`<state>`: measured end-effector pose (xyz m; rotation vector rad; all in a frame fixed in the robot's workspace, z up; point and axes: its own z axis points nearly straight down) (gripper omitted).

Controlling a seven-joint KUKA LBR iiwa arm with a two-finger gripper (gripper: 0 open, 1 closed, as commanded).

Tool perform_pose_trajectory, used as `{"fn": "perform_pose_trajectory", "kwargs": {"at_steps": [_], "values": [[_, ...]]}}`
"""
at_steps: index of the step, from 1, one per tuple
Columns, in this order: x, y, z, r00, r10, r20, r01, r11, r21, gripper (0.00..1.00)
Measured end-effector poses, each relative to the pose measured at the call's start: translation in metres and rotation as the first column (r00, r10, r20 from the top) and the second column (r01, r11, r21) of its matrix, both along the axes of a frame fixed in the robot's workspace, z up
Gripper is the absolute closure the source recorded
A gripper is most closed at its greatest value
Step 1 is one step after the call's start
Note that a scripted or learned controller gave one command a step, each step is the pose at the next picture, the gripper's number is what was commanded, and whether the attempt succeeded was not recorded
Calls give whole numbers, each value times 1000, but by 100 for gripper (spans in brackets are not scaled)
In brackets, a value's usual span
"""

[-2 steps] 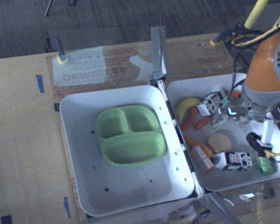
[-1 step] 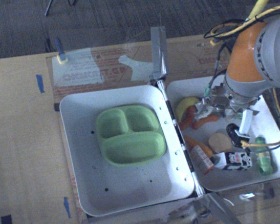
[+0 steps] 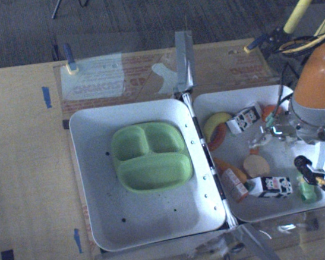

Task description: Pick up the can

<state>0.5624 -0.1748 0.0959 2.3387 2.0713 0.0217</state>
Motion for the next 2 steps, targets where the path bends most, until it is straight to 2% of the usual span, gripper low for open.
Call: {"fn": "perform_pose_trajectory", "kwargs": {"at_steps": [1,2], "values": [[-25,31,-10,995,-94,-17,94,996,4,0],[-4,-26,-8,980,-198,-25,198,980,18,0]]}}
